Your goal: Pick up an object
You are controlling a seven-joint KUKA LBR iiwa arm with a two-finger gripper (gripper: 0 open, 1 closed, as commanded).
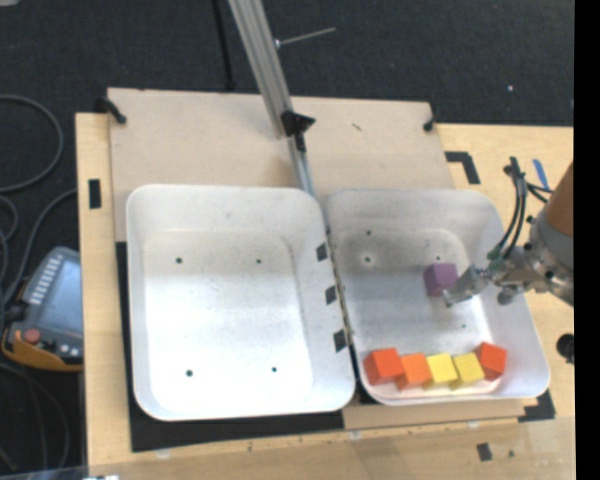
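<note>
I see the gripper [464, 288] low in the right bin [400, 213], just right of the purple block [441, 277], maybe touching it. Whether its fingers are parted or closed I cannot tell; they blur. Five blocks [435, 367] crowd the near rim. The left bin [230, 298] offers open floor.

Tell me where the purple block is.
The purple block sits in the right bin, near its middle, right beside the gripper and above the row of orange and yellow blocks.
</note>
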